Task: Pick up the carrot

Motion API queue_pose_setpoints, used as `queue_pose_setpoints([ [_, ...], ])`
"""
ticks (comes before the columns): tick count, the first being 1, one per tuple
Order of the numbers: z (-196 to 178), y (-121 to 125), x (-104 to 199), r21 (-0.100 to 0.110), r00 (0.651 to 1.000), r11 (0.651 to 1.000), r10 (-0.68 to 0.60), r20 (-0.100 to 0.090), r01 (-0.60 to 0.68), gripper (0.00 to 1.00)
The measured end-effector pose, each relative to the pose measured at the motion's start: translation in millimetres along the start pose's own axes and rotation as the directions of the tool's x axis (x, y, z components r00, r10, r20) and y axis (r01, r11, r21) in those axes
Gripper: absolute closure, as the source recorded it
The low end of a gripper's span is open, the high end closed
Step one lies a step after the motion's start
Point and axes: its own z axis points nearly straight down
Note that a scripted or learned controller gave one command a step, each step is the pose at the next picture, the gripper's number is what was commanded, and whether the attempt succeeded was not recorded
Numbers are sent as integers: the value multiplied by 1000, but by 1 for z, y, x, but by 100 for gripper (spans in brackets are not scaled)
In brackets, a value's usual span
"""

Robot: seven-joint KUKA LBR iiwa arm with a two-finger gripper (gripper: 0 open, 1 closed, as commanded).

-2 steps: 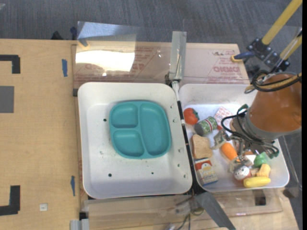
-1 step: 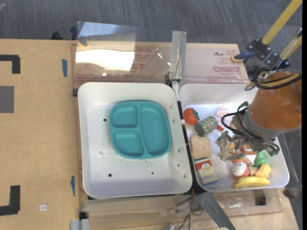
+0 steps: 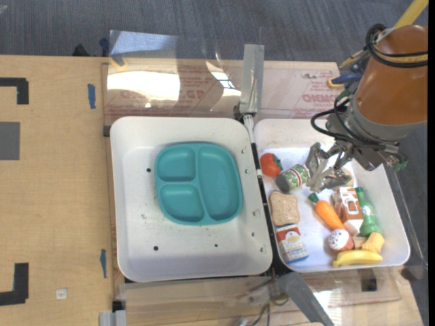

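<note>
The left bin (image 3: pixel 129 182) holds a teal divided plate (image 3: pixel 199 183) near its middle, with bare white floor all around it; a few dark specks dot that floor. A clear sheet behind the bins throws glare, so what lies under it is hard to read.

The right bin (image 3: pixel 401 240) is crowded. At its left wall, toward ten o'clock, sits a red tomato-like piece (image 3: pixel 271 164), and just beside it a green-and-white can (image 3: pixel 293 177) lies on its side. Below them is a slice of bread (image 3: pixel 285 208), and at seven o'clock a small red-and-white carton (image 3: pixel 292 243).

The carrot (image 3: pixel 327 213) lies near the bin's centre, tilted, its green end toward eleven o'clock and its orange tip toward five o'clock. It sits just beside a red-and-white box (image 3: pixel 348 204) on its right, and a speckled round piece (image 3: pixel 338 239) lies near its tip. A green bottle shape (image 3: pixel 368 212) and a banana (image 3: pixel 358 257) fill the five o'clock corner, close to the rim.

The arm enters from two o'clock, its orange band and wrist cut off by the frame edge. The gripper (image 3: pixel 329 170) hangs over the bin's upper middle, above and apart from the carrot, close to the can. Its metal fingers are a dark tangle from this angle, and whether they stand apart or together cannot be told.
</note>
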Motion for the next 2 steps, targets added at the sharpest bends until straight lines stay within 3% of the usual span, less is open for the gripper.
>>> queue_pose_setpoints([
  [1, 5, 0, 3, -7, 1000, 1000, 3, -9, -3, 0],
  [2, 132, -18, 36, -15, 997, 997, -81, -16, 81, 0],
])
